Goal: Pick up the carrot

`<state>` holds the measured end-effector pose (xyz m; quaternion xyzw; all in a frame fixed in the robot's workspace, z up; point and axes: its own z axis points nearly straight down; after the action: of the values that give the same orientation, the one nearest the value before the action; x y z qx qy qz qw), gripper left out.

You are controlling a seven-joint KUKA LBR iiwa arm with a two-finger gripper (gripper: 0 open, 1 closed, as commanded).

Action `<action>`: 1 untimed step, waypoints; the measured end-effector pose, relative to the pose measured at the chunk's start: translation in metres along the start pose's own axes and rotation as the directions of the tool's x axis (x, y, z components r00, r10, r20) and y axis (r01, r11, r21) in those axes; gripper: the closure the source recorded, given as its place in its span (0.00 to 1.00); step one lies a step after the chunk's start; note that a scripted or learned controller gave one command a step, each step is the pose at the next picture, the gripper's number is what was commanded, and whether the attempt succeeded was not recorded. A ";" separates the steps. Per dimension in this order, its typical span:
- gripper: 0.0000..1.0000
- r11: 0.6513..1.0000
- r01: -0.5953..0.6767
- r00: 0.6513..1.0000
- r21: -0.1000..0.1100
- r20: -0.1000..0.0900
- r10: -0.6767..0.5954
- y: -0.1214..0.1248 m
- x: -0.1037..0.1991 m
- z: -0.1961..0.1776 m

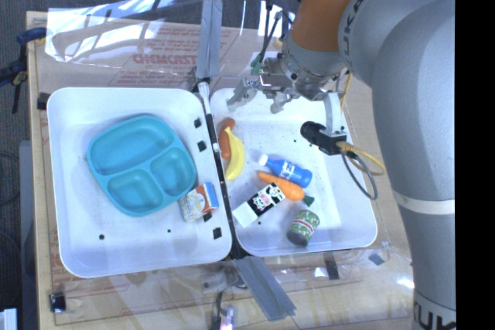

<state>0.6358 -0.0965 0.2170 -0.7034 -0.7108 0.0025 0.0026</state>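
Nearest, by the right bin's (363, 232) front edge: a green can (303, 226), a black-and-white carton (264, 202). Just behind, mid-bin, touching that carton: the carrot (281, 187), a blue-capped bottle (288, 170) alongside. Farther back, over the rear edge: the gripper (259, 91), fingers spread wide, holding nothing.

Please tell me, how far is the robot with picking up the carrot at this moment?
Done: nothing visible yet; the carrot lies in the right bin, between the blue-and-white bottle and the black-and-white carton. In hand: the gripper hangs over the bin's far edge, away from the carrot. Left: move over it, descend, grasp, lift.
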 end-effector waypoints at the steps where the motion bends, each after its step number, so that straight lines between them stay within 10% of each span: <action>1: 0.00 1.000 0.024 1.000 -0.002 0.001 -0.024 -0.061 -0.055 0.040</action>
<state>0.5749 -0.1526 0.1775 -0.6950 -0.7190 0.0021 0.0019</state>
